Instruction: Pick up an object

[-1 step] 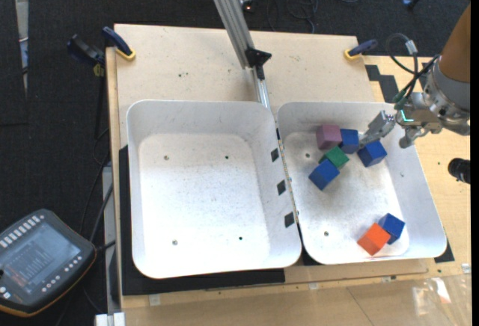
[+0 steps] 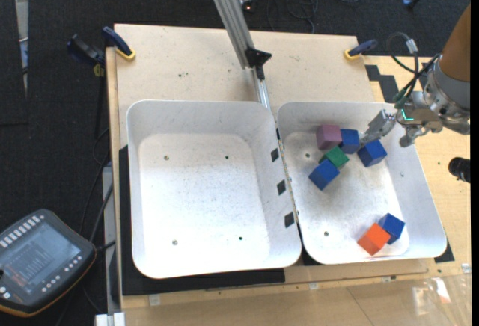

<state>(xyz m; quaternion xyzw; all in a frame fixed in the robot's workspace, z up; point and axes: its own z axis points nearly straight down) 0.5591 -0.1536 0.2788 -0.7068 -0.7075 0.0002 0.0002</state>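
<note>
1. The bench (image 2: 224, 63) is carrying two white bins side by side: the left bin (image 2: 202, 190) and the right bin (image 2: 419, 190).
2. The arm (image 2: 456, 70) is reaching in from the right, and its gripper (image 2: 394, 130) is hanging over the right bin's upper right part; the fingers are standing apart, with nothing between them.
3. Near the top, a pink cube (image 2: 328, 135), a blue cube (image 2: 349, 140), a green cube (image 2: 336, 158) and another blue cube (image 2: 323, 174) are lying clustered.
4. One blue cube (image 2: 372, 152) is lying just beside the left finger (image 2: 378, 125).
5. An orange cube (image 2: 373, 239) is touching a blue cube (image 2: 391, 226) near the lower right corner.

Two bins sit side by side on the bench (image 2: 187, 70). The right bin (image 2: 419, 190) holds a cluster of blocks (image 2: 340, 152) at its back and two blocks (image 2: 382, 235) near its front.
</note>
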